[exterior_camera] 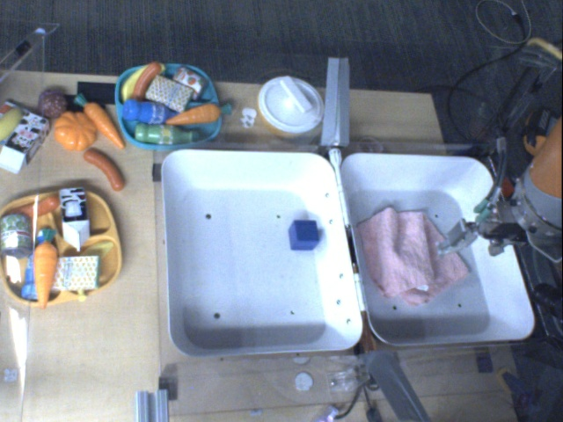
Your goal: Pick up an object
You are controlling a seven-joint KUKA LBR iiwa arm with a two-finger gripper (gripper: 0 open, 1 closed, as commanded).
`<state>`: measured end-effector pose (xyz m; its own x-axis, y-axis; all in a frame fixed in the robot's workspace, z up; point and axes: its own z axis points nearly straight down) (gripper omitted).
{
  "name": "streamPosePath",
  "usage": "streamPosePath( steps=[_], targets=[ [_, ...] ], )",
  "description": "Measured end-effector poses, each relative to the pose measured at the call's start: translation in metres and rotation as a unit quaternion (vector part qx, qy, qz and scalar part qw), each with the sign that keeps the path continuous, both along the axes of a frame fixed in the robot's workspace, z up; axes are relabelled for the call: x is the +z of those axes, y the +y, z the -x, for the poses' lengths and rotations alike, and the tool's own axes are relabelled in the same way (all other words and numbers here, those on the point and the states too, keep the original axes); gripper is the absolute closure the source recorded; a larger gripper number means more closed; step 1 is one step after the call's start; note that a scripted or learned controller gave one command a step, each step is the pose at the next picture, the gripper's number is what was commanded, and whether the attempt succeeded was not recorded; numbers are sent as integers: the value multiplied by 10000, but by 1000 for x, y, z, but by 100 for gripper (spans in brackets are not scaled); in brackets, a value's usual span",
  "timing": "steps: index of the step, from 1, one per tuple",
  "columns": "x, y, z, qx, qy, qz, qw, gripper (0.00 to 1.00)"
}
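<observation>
Camera view: crumpled pink cloth (pixel 406 255) is lying in right white plastic bin (pixel 508 323), nr its centre. Judged soft, light, limp; will be sagging when lifted, so best taken at a raised fold on its right side. Small blue cube (pixel 304 234) is sitting in left white bin (pixel 189 319), well apart. Gripper (pixel 464 236) is hanging at cloth's right edge, fingers (pixel 450 241) spread apart w/ a gap, one tip seemingly touching fabric. Nothing is sitting between them. Grasp not yet made.
</observation>
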<state>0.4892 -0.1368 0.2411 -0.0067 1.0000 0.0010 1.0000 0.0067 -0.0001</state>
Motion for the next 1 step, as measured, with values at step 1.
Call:
streamPosePath(
  steps=[1],
  targets=[
    [-115, 17, -9, 627, -1, 1, 9980, 0]
  ],
)
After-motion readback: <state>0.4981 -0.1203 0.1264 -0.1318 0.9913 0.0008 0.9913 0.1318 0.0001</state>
